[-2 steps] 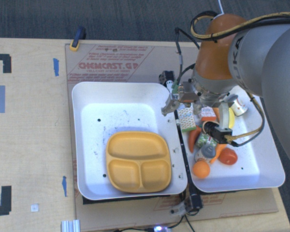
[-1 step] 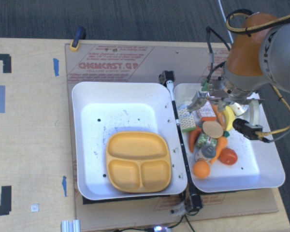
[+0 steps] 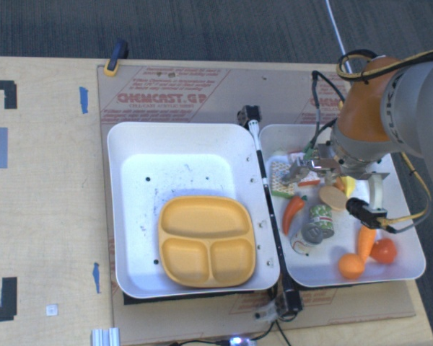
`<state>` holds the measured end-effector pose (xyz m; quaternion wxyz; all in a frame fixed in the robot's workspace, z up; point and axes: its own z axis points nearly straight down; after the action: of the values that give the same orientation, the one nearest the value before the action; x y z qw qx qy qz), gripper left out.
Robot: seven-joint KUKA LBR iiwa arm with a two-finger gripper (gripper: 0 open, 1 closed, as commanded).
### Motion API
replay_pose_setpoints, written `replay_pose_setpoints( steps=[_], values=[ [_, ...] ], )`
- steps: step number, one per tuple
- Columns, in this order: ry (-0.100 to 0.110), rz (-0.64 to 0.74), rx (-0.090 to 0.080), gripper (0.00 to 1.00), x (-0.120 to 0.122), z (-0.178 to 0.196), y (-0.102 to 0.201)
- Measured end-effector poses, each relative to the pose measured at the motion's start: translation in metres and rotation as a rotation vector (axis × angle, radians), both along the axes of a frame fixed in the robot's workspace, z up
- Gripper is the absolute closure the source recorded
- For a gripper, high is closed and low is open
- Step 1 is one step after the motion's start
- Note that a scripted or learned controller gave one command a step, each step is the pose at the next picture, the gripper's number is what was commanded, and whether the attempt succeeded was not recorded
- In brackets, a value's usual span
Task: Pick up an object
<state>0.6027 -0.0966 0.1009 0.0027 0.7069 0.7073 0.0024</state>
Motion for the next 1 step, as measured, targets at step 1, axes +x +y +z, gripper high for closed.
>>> replay_pose_setpoints(
  steps=[1],
  values=[
    [0.001,0.001,0.002,0.00,0.0160,-0.0116,0.0025]
  ],
)
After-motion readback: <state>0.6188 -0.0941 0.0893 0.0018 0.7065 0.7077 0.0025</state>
